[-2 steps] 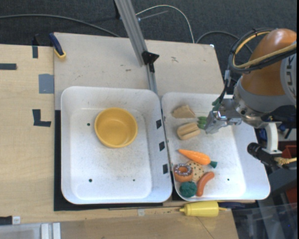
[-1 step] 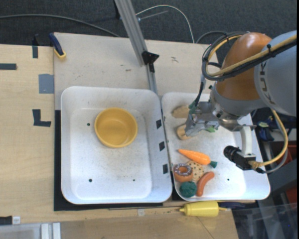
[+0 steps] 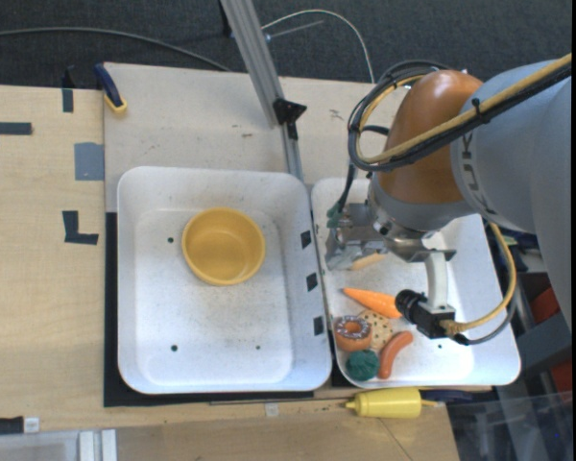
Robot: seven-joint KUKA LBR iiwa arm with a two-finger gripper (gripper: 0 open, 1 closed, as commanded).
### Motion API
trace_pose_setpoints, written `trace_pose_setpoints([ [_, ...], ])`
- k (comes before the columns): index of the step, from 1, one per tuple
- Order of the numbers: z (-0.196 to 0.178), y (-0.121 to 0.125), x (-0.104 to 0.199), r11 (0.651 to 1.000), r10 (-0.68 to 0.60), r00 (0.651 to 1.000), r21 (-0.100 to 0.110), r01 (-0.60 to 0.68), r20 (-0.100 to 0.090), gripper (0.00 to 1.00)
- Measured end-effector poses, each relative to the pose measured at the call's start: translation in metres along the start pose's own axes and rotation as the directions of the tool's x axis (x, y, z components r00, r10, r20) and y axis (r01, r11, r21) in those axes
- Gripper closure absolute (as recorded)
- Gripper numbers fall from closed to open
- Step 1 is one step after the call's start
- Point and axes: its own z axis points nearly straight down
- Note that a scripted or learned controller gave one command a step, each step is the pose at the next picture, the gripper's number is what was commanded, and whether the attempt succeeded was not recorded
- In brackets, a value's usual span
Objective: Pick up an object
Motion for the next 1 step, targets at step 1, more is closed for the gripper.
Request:
trace_pose_setpoints([
  [1,0.0042,0.0064,0.0635,1.0,-0.003,1.0,-0.001,0.003,-0.001,1.0],
])
